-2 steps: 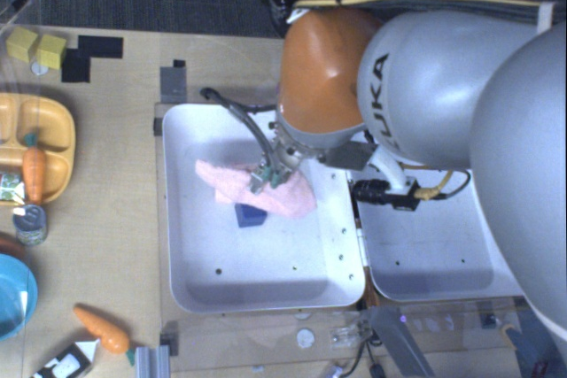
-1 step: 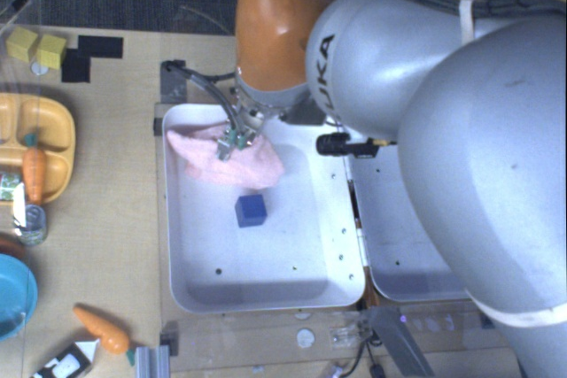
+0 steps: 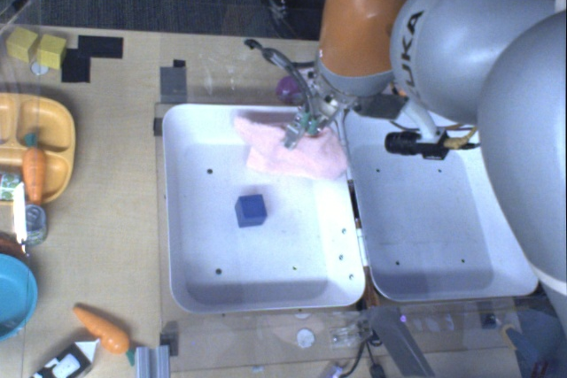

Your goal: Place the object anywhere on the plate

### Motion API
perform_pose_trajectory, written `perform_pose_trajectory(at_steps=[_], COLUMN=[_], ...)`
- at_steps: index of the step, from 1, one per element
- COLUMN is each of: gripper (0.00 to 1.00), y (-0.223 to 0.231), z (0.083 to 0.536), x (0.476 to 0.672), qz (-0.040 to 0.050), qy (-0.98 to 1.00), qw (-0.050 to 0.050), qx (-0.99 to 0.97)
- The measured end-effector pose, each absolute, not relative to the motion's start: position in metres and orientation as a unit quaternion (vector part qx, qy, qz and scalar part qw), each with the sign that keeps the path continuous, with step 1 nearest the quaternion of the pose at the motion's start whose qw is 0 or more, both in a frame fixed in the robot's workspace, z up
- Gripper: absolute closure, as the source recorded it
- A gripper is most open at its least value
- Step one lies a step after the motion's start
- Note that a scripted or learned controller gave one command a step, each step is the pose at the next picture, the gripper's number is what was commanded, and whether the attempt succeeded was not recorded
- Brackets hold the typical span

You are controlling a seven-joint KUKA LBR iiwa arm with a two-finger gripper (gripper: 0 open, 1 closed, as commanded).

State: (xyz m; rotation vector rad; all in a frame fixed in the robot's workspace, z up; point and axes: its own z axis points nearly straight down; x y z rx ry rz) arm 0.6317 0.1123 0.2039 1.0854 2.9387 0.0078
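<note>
Blue cube lies mid left bin.

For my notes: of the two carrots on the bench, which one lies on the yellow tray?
The carrot at the far left, lying upright across the yellow tray. The other carrot lies on the bare bench near the bottom edge.
</note>
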Motion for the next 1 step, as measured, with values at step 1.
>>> perform_pose_trajectory(at_steps=[1], gripper=[1.00], y=[0.1848], z=[0.1768], x=[0.6116], qz=[0.0016], qy=[0.871], qw=[0.001], qx=[0.491])
